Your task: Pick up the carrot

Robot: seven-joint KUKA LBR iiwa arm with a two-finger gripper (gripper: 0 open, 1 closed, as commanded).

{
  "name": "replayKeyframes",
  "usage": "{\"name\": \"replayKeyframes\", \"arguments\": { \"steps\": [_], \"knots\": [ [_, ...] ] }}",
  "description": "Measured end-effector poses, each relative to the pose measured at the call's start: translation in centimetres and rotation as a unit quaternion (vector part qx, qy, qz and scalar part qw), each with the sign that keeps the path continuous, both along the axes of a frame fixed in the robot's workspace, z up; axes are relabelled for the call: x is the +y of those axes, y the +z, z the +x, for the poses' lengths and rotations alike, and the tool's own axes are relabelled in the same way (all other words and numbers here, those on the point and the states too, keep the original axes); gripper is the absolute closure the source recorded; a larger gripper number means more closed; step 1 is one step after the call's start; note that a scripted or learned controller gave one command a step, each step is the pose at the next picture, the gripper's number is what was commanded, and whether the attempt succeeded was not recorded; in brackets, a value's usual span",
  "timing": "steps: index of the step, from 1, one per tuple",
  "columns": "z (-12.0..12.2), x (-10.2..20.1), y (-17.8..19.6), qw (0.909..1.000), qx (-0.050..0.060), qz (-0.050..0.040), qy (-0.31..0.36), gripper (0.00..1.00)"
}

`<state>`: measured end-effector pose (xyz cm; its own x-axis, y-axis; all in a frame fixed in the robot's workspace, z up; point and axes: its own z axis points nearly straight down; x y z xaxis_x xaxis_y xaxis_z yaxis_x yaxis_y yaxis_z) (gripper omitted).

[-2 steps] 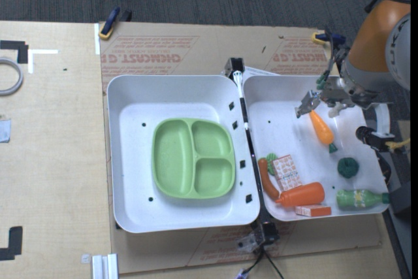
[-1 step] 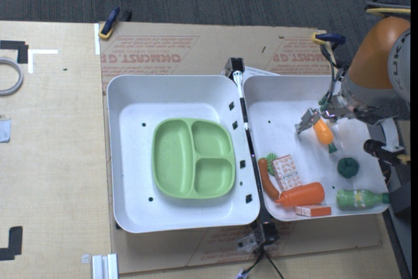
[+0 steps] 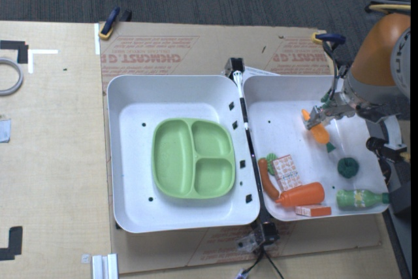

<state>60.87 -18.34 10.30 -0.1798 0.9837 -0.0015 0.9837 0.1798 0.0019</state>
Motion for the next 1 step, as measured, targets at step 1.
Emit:
{"name": "replayKeyframes", "arguments": {
  "steps": [1],
  "knots": [
    [5.04, 2.85, 9.95, 0.9991, 0.001, -0.0001, -0.043, 1.0]
  ]
}}
